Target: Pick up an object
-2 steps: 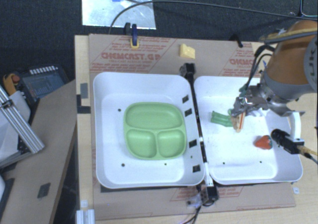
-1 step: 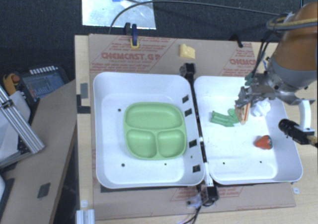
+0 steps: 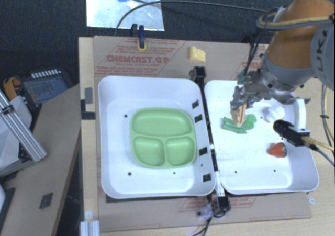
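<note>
Robotics lab bench
Grey-and-orange industrial arm (image 3: 301, 36); two shallow white plastic bins (image 3: 112, 125) on cardboard sheet (image 3: 157, 57); loose black cables (image 3: 183, 4); aluminium extrusion rail (image 3: 21, 130)

Grey arm (image 3: 293, 72) with an orange band

A bulbous orange band (image 3: 303, 18) tops the grey wrist; dark cables loop around it, and a small metallic gripper (image 3: 239, 105) ends the arm.

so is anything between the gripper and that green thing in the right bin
Nothing visible does. The gripper is directly over the green object in the right bin; the red object lies off to one side.
</note>
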You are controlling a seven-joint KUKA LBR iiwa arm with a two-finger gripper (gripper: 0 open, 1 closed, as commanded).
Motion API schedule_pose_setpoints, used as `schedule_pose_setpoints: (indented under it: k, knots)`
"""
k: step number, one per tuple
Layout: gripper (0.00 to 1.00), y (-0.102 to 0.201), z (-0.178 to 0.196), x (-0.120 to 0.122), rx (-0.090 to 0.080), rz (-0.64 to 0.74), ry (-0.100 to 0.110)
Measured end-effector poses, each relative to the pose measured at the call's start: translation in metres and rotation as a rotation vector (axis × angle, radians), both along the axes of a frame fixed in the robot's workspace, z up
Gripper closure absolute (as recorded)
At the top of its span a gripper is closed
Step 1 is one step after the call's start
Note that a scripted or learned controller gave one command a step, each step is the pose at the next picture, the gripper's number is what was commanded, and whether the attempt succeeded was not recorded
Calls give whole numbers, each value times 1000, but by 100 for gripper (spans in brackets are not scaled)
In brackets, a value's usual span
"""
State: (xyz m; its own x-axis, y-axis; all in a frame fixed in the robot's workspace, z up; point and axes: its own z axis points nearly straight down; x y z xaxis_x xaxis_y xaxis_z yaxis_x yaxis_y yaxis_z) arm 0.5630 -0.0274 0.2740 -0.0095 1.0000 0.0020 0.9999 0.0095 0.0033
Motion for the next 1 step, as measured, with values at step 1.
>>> schedule_pose_setpoints:
  k: [1]
  knots:
    - [100,41,-12,13,-1,0,1]
